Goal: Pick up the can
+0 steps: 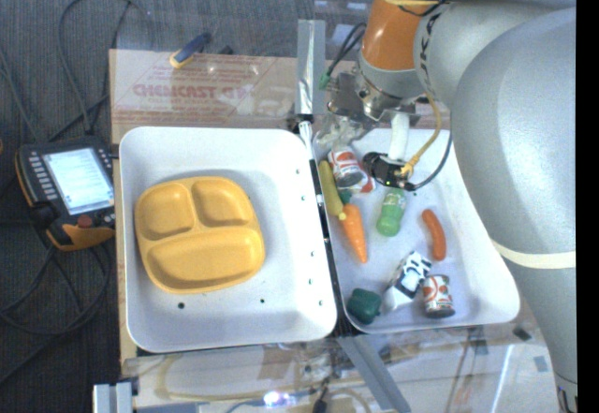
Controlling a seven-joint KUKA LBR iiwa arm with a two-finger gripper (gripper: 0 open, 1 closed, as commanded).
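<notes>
Over the right-hand white bin (pixel 487 303), camera view: the grey arm with its orange band (pixel 398 22) reaches down to the bin's far-left corner, and the gripper (pixel 348 135) sits low among cables and metal parts just above a red-and-white can (pixel 347 167) lying tilted near the bin's left wall. Whether the claw is released, clenched or grasping cannot be told; the wrist hardware and a black cable loop (pixel 388 168) hide that region. A second red-and-white can (pixel 437 295) stands at the near edge of the same bin, touching a black-and-white carton (pixel 408 276), well apart from the gripper. Close around the far can lie a yellow stick-like piece (pixel 328 191) along the bin wall, a carrot (pixel 354 231), and a green bottle (pixel 390 213); an orange sausage (pixel 433 233) and a dark green cup (pixel 365 304) lie further off. The left bin (pixel 150 154) holds a yellow divided tray (pixel 198 233). Risks, as judgement: the far can is tilted and crowded against the wall, so a closing grasp may slip off its round side or roll it toward the carrot; the fingers may pinch the yellow piece instead; the bin wall may block a finger; the dangling cable may snag on the can or drag it.
</notes>
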